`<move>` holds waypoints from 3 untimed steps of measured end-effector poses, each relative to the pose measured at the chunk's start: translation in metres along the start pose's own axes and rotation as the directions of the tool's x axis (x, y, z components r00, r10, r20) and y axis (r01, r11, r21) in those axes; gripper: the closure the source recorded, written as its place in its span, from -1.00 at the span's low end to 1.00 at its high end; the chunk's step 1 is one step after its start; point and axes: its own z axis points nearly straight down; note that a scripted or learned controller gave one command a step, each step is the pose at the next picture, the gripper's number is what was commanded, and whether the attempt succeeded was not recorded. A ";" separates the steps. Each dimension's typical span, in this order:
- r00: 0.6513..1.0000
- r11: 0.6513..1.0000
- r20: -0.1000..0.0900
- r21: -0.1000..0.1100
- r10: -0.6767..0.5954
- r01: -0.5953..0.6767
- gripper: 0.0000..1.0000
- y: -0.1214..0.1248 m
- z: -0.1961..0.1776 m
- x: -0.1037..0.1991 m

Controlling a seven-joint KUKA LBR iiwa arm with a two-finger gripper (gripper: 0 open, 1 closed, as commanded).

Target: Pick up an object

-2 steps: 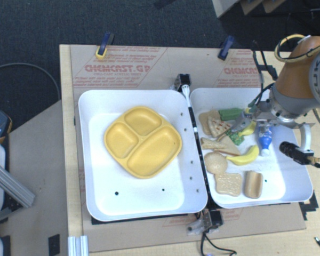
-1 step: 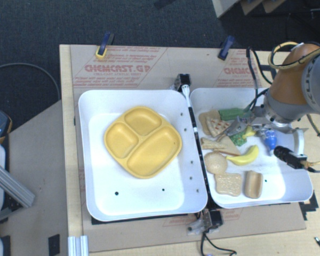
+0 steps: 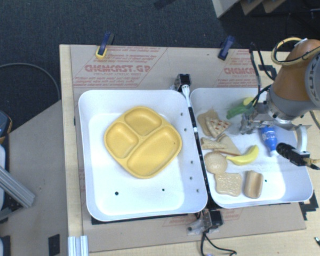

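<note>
The left bin [image 3: 90, 159] holds a yellow divided plate [image 3: 143, 141] with three compartments, lying flat near the bin's centre. A black-and-white divider strip [image 3: 193, 137] runs between the two bins.

The right bin [image 3: 296, 185] holds a group of toy food items. At its left side lies a tan waffle-like piece [image 3: 214, 124], with a pale flat strip [image 3: 217, 143] just below it. Below that sit a round cracker-like piece [image 3: 216, 163] and a square cracker [image 3: 228, 184]. A yellow banana [image 3: 245, 156] lies near the bin's centre, and a brown bread roll [image 3: 254, 184] rests beside the square cracker. A green item [image 3: 236, 111] lies near the upper rim. A blue bottle-like object [image 3: 269, 138] lies right of the banana.

The gripper [image 3: 250, 122] sits low over the right bin, between the green item and the banana. Its opening cannot be determined.
</note>
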 end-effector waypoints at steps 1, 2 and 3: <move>1.000 1.000 0.003 -0.002 0.000 0.000 1.00 0.004 -0.043 -0.004; 1.000 1.000 0.003 -0.004 -0.001 0.001 1.00 0.006 -0.107 -0.003; 1.000 1.000 0.003 -0.001 -0.001 0.001 1.00 0.006 -0.128 -0.003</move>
